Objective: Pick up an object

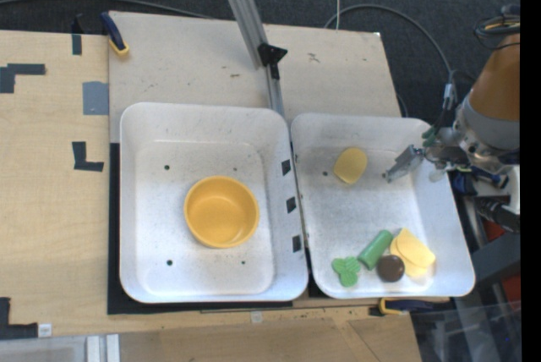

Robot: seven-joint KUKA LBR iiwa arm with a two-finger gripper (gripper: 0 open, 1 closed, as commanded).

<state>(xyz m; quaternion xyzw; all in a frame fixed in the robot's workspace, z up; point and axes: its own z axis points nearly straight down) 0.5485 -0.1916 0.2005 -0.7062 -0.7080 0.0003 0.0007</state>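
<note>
We look down at a slant from one fixed camera high above the surface [51, 140], far enough to take in both bins; the arm [494, 98] enters at three o'clock.

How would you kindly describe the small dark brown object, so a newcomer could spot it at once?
Start at the right-hand white bin and look to its near corner, where a few small items cluster. The dark brown ball sits there, touching the yellow piece on its right and just below the green cylinder. It is the cluster's only dark, round item.
</note>
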